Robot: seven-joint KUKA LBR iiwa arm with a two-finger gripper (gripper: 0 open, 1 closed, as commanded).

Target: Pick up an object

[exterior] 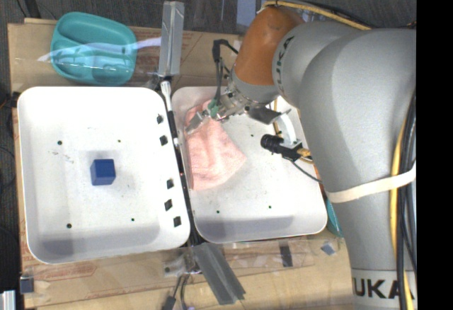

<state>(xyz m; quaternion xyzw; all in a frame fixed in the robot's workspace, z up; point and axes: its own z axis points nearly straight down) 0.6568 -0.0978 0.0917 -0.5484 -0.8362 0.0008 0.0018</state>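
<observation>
a: nearest is the arm [354,124], its base lettered "uka", cut off at the frame's edge.
b: and the bins?
a: left bin [42,160] holds a blue cube [103,171] with bare floor all round. right bin [297,209] holds a pink cloth [212,153] by its left wall.
b: the jaws [216,109]?
a: at the cloth's top edge; can't tell their state.

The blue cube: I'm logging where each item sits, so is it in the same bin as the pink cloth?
No, the blue cube lies in the left bin, while the pink cloth lies in the right bin.
</observation>
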